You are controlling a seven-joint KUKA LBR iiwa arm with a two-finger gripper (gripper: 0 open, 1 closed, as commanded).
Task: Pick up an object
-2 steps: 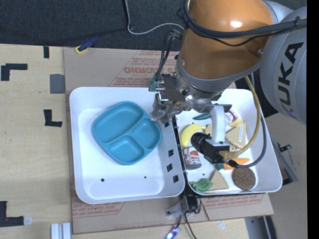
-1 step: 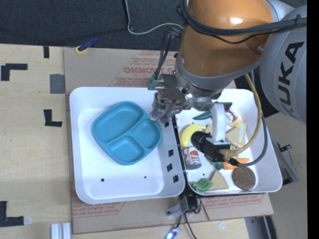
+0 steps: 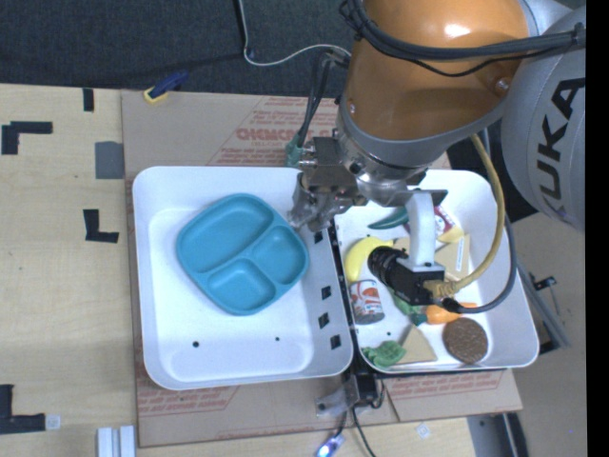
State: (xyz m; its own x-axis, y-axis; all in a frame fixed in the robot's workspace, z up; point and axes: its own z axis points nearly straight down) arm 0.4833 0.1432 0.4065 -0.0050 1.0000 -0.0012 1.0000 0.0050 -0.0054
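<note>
A large grey and orange robot arm (image 3: 447,65) reaches over two white bins. Its gripper (image 3: 319,198) hangs above the divide between them, by the upper right edge of a blue sectioned plate (image 3: 243,252); whether it is parted or closed cannot be told. The plate lies alone in the left bin (image 3: 162,350). The right bin (image 3: 509,341) holds small jumbled toys, including a yellow banana (image 3: 362,255) and a brown disc (image 3: 466,339).

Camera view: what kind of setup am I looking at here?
Most likely a robot-grasping test bench in a lab: two white bins on cardboard, a KUKA arm overhead, and toy food, like a banana, beside a blue divided plate.
</note>
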